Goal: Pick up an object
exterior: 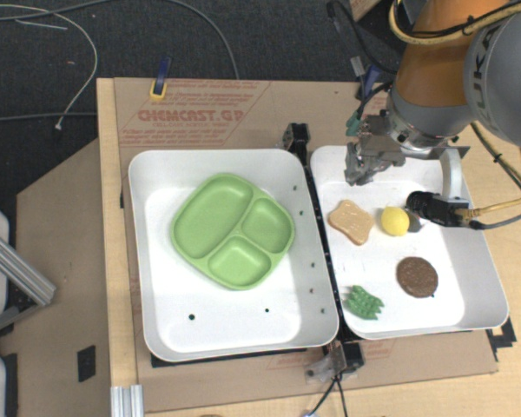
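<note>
Toast slice point(351, 222) lies flat in the right bin point(478, 311), long axis slanting toward the lemon point(395, 221). Hand point(362, 175) hovers above it; whether it is clenched cannot be told.

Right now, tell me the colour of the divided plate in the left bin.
Light green: the plate shows best in the camera view, from above.

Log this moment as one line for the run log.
gripper: over right white bin, far end | nearest: tan toast slice | held: nothing seen | green divided plate: left bin
</note>
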You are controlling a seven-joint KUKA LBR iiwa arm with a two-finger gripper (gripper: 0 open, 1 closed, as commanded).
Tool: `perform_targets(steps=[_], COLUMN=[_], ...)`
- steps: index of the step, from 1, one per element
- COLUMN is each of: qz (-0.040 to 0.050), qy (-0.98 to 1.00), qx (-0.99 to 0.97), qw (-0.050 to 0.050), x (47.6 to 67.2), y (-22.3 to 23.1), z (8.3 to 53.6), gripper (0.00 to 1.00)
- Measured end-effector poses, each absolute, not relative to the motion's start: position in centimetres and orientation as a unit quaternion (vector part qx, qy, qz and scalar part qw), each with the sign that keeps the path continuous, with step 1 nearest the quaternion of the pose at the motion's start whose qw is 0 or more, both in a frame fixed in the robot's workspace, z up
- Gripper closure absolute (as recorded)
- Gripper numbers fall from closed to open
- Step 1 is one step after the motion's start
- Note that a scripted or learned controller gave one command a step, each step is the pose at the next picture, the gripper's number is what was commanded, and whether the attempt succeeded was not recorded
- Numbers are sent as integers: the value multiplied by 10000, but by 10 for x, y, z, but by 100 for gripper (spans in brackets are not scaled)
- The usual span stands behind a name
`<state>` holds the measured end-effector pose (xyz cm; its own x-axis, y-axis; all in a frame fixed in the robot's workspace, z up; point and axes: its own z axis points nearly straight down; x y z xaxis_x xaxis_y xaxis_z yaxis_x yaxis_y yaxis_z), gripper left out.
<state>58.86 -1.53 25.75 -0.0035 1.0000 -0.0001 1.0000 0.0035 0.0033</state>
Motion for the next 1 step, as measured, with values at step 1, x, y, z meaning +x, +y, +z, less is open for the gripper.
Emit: perform_targets(steps=[1], qz=[14], qy=[7091], qx=[7051], qw=[4], x=[610], y=[36], z=[255], gripper=[100])
